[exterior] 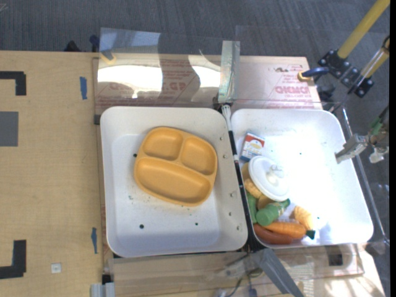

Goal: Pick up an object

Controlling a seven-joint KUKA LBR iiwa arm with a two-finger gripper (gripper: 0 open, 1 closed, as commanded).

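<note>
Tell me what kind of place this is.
Probably a robot picking test bench: two white bins, an orange tray in the left one, toy food piled in the right, taped cardboard around.

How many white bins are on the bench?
2. The left bin holds a yellow divided plate. The right bin has toy food piled along its left side.

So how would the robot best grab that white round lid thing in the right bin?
Probably by the small raised knob at the middle of the white lid, coming straight down from above. The lid lies roughly flat on top of the toy food pile, knob up, and its wide disc looks too broad and thin for two fingers to pinch. The orange carrot and green piece crowd its lower edge.
</note>
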